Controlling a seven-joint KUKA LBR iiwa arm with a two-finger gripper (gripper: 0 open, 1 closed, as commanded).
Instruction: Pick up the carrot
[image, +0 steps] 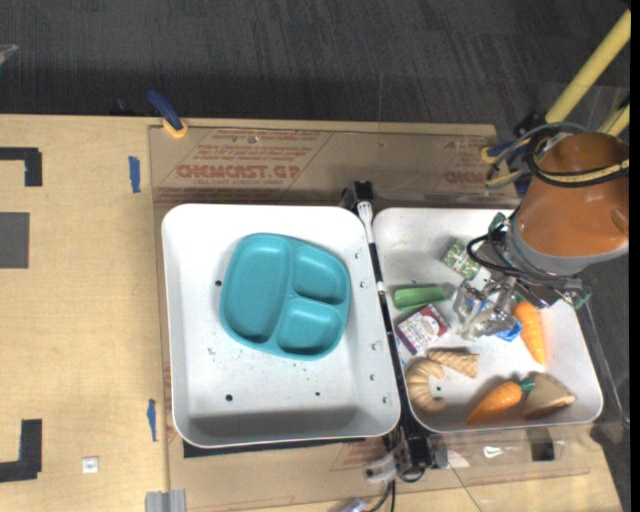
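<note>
Hand (487, 308), grip state indiscernible, low in right bin (590, 345), carrot (532, 332) just beside it.

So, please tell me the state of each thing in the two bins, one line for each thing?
Carrot: lying in the right bin, beside the gripper, not visibly held.
Second carrot: lying near the front wall.
Blue divided plate: upright in the left bin, nothing on it.
Green piece: lying flat.
</note>
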